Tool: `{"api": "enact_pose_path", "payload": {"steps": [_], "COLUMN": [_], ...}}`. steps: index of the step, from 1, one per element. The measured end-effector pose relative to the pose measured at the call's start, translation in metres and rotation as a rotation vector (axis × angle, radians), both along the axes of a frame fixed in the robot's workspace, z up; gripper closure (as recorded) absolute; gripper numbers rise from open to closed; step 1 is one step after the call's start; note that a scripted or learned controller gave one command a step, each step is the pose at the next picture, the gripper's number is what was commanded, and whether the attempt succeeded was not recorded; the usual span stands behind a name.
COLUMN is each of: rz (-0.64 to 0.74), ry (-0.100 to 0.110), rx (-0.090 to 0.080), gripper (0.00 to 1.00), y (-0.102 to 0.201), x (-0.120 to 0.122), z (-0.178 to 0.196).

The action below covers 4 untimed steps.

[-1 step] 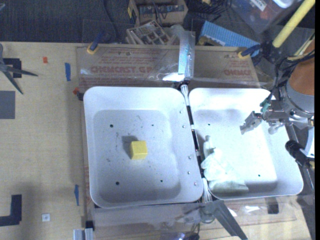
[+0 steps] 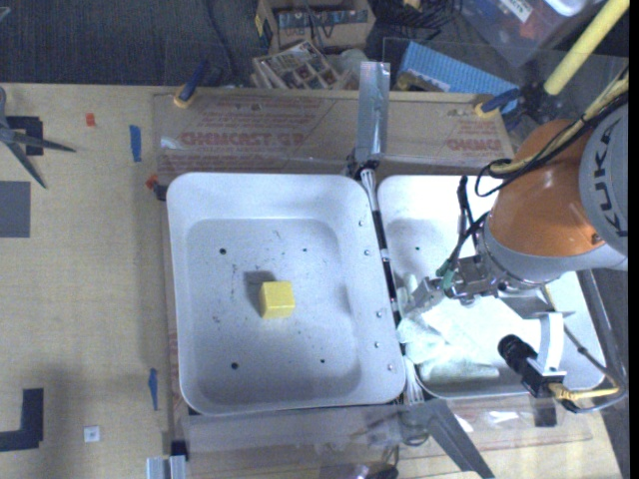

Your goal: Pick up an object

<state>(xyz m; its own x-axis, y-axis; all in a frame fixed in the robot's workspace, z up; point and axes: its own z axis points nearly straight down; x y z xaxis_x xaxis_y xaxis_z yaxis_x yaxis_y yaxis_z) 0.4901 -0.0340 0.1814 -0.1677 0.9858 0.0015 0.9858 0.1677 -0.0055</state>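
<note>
Two white bins side by side on the bench. Left bin: one yellow block sitting near the middle of the floor, a touch left of centre, flat on the bottom, well apart from every wall. Dark specks scattered on the floor around it. Nothing touching the block.

Arm comes in from the right, grey w/ the orange band, hanging over the right bin. Gripper is low over that bin's left side, near the divider between the bins, pointing toward the left bin. Jaw state: can't tell, the tip is blurred and tangled w/ cables. Just below the gripper, pale crumpled stuff, whitish-green, lies on the right bin floor by the divider; can't make out what it is, or whether the gripper touches it.

Block and gripper are in different bins, divider between them. A black cylindrical part on a white bracket sticks out below the wrist, over the right bin's lower corner.
</note>
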Motion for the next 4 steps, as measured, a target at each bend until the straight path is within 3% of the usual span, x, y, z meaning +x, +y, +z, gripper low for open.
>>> {"api": "enact_pose_path", "payload": {"steps": [1,2,3,4], "rz": [-0.008,-0.253,-0.601,-0.941], "ry": [0.000,-0.004,-0.002,-0.003], "rx": [-0.002,-0.004,-0.007,-0.009], "gripper": [1.00,1.00,1.00,1.00], "y": [-0.003,0.049,0.098,0.174], "x": [0.001,-0.009,-0.010,-0.003], "z": [0.007,0.067,0.070,0.105]}}
